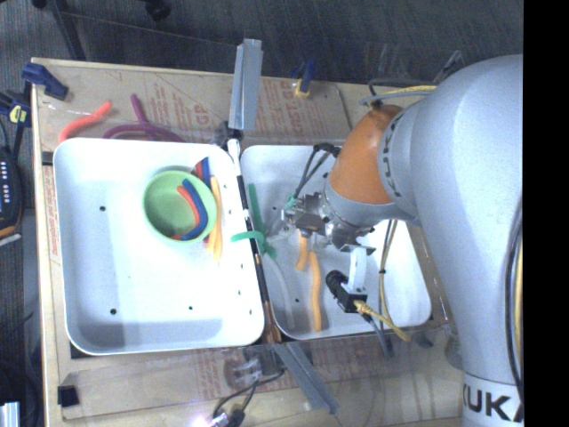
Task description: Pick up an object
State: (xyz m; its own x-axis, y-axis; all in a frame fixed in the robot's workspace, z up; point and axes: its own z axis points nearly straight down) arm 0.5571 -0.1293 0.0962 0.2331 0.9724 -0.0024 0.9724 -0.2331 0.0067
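My gripper (300, 218) hangs low over the middle of the right bin (404, 305), under the orange wrist band. A long orange tool (314, 285) lies just below and in front of it, partly hidden by the wrist. A green stick-like piece (253, 230) lies over the divider between the bins, left of the gripper. In the left bin (107, 274) stands a green bowl (173, 207) with red, blue and orange strips (203, 205) draped on its right side.
The large grey arm covers the right side of the right bin. A black part with a yellow cable (342, 294) hangs near that bin's front. Pink and orange tubes (116, 123) lie on the bench behind the left bin.
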